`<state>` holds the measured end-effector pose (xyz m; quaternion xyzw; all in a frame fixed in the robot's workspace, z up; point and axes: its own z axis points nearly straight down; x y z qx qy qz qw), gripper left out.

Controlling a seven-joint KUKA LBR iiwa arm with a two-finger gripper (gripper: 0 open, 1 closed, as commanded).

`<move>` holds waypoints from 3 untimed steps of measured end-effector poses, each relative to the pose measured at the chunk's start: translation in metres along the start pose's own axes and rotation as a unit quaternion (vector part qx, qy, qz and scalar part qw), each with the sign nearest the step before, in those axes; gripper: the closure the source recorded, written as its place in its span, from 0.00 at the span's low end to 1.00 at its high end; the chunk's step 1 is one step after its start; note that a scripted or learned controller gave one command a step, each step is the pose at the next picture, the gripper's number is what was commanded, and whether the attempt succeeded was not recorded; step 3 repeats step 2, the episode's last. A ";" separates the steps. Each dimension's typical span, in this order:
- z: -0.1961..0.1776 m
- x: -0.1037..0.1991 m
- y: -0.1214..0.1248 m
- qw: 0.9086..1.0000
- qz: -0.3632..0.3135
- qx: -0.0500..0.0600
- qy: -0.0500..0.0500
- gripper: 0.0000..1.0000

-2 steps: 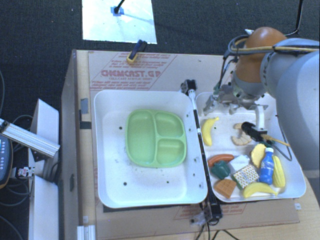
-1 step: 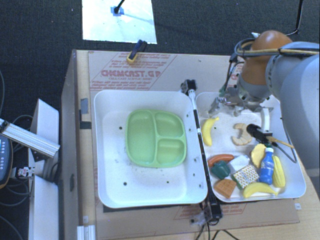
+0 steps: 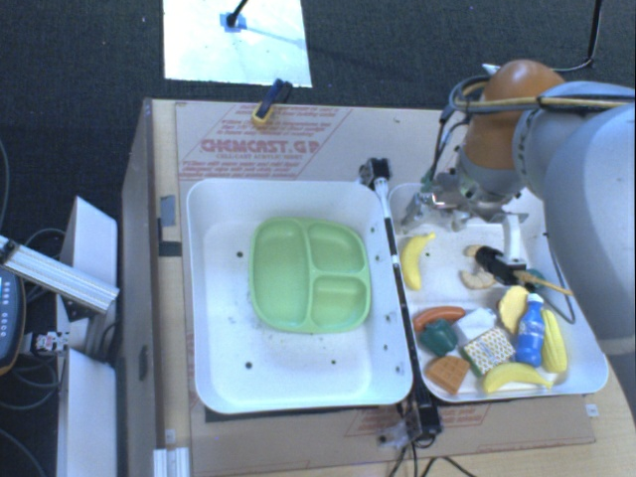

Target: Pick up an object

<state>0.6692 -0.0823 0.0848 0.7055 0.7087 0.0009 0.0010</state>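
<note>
My gripper [image 3: 459, 210] hangs over the far end of the right bin [image 3: 593, 371], under the grey arm's orange wrist band [image 3: 505, 102]. Just left of it and nearer the front lies a small yellow banana [image 3: 415, 258]. A tan curved piece [image 3: 478, 277] rests in front of it. Nothing can be seen held in the gripper. Nearer the front lie a red sausage [image 3: 437, 317], a dark green piece [image 3: 437, 338], a patterned block [image 3: 487, 350], an orange wedge [image 3: 447, 373], a second banana [image 3: 513, 376] and a blue bottle [image 3: 530, 332].
The left bin [image 3: 214, 266] holds a green divided plate [image 3: 310, 274]. A black rail [image 3: 390, 256] separates the two bins. Yellow pieces [image 3: 554, 342] crowd the right bin's right side. The arm covers that bin's far right corner.
</note>
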 end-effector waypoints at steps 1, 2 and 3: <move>-0.011 0.000 0.001 1.000 -0.001 -0.002 0.000 1.00; -0.011 0.000 0.001 1.000 -0.001 -0.001 0.000 0.00; -0.011 0.000 0.001 1.000 -0.001 -0.001 0.000 0.00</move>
